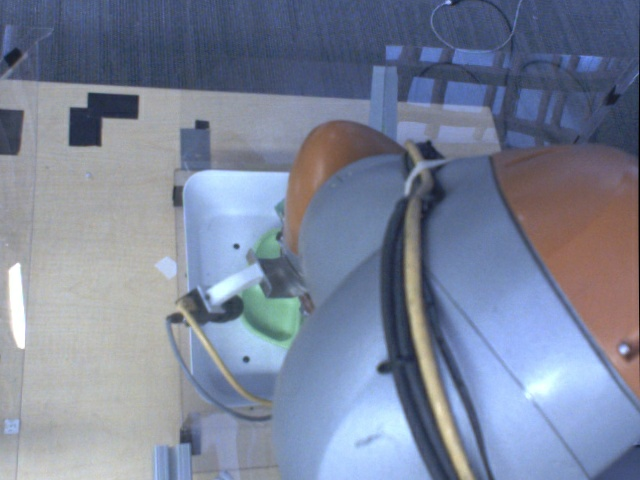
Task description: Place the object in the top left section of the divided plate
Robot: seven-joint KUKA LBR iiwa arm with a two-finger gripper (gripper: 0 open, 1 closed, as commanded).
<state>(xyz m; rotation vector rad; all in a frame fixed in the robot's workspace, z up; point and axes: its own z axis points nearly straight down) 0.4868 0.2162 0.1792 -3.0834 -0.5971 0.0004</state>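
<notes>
The grey arm with its orange band (pixel 335 158) covers most of the right and centre of the camera view. Under it, in the left white bin (pixel 215 218), a slice of the green divided plate (pixel 272 313) shows, at the bin's middle right. The arm's wrist hardware and a white fitting with black cable end (pixel 225 293) hang just left of the plate, over the bin floor. The gripper itself is hidden beneath the arm body. I see no loose object for the plate; most of the plate and its sections are covered.
A yellow and grey cable (pixel 205 363) loops from the wrist across the bin's lower left wall. The wooden bench (pixel 90 298) stretches to the left, with black markers (pixel 100 116) at the back. Metal brackets (pixel 196 146) stand at the bin's corners.
</notes>
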